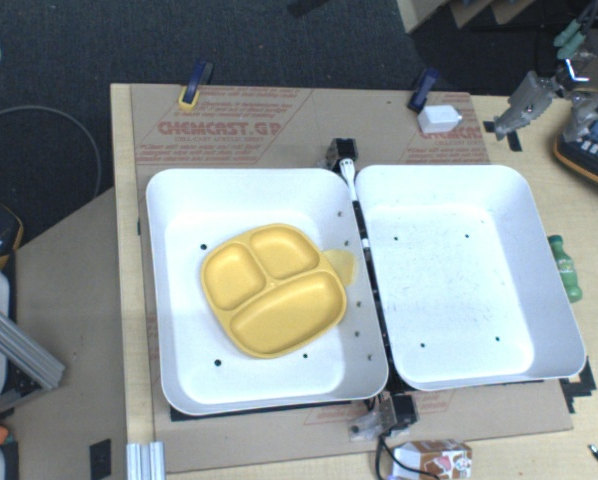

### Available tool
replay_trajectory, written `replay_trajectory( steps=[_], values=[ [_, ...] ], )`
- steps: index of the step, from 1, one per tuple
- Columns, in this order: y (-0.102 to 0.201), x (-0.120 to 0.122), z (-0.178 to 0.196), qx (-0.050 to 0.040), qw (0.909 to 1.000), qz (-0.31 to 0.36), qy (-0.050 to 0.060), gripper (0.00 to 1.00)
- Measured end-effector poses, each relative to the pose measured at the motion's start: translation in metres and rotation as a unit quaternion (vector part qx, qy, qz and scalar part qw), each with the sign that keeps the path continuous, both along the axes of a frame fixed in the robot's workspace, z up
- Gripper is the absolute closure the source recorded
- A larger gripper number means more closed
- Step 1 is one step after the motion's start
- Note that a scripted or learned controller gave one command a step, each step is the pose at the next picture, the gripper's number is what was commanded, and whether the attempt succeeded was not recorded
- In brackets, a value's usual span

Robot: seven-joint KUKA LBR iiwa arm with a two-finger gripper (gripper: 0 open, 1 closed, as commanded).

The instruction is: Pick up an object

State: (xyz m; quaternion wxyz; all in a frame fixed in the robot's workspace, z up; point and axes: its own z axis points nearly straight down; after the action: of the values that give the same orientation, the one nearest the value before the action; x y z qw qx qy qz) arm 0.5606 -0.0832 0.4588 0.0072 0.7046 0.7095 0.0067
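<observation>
Camera view: gripper (519, 113) well back from the bins, approach not begun.
Its grip state can't be told; yellow divided plate (272, 289) lies far down-left of it, in the left bin (169, 268).

Two bins sit side by side on the tabletop (279, 118), filling the middle of the frame. The left bin (169, 298) holds a divided plate (271, 290), lying slightly left of the bin's centre. The right bin (539, 298) touches the left one along their shared edge. The end effector (524, 108) hangs at the upper right of the frame, beyond the right bin's far corner.
</observation>
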Motion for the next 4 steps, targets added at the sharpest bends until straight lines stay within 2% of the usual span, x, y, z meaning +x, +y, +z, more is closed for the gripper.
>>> replay_trajectory(
  steps=[1,2,3,4],
  values=[
    [0.123,-0.069,0.047,0.0029,1.0000,0.005,0.005,0.00],
    [0.209,-0.082,0.078,0.0019,1.0000,0.002,0.007,0.00],
    [0.265,-0.082,0.076,0.0014,1.0000,0.000,0.009,0.00],
    [0.262,-0.081,0.087,0.0013,1.0000,-0.002,0.007,1.00]
  ],
)
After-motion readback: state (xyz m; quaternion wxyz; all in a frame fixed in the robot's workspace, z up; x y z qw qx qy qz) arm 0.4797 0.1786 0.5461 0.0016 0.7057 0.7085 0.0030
